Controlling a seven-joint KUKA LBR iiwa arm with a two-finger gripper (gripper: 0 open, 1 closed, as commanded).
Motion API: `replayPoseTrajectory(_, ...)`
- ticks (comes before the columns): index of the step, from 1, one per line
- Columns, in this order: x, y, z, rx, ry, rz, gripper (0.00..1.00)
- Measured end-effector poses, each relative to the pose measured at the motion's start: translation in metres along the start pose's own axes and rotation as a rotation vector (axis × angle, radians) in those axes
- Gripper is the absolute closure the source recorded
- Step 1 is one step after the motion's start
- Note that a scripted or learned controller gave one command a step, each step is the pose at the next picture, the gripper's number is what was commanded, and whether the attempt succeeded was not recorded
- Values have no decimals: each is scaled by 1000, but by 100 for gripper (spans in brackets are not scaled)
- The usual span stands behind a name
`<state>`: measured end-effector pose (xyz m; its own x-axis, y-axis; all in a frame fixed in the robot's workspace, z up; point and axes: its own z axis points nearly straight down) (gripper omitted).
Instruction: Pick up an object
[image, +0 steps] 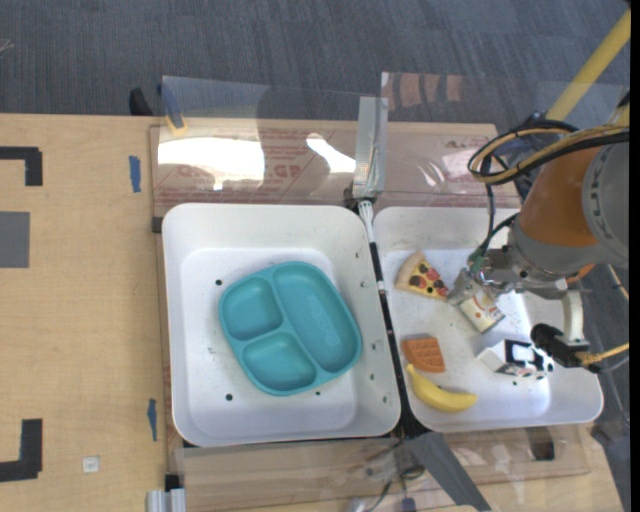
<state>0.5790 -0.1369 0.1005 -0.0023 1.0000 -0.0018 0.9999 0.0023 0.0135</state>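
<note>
4 items crowded in right bin (590, 400): pizza slice (422, 277), waffle (424, 353), banana (441, 393), small carton (481, 311) just below gripper (474, 287). Jaws' state unclear. Risk: nudging carton sideways, clipping pizza slice, closing on nothing.

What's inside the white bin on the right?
The right bin holds a toy pizza slice, an orange waffle, a banana, a small cream bottle and a black-and-white item. The arm covers its far corner.

Teal divided plate (290, 328) in left bin (190, 300), clear plastic screens (260, 140) behind, blue tape marks (134, 172) on wooden bench (70, 300)
</note>
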Motion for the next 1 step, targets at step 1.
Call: replayPoseTrajectory(1,71,-18,-90,1,4,-7,100)
